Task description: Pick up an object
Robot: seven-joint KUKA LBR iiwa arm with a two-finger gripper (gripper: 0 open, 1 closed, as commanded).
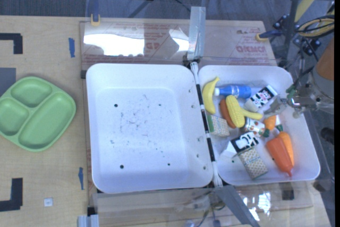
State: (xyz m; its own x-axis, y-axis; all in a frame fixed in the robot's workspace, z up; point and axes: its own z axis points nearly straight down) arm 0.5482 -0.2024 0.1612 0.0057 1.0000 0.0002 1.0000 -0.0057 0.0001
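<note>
Camera view: tool (295, 99), perhaps, above right bin's (313, 167) edge.

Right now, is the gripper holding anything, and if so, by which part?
It cannot be told. The gripper sits at the right bin's right rim, too small and blurred to judge. The carrot and banana lie in the bin.

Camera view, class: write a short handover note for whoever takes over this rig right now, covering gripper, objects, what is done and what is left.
Gripper: at the right bin's right rim, nothing visibly held.
Objects: all in the shallow white right bin: yellow banana, blue bottle, orange carrot, black-and-white carton.
Shallow white left bin and green divided plate stand to the left.
Done: nothing lifted.
Left: grasp and lift one object.
</note>
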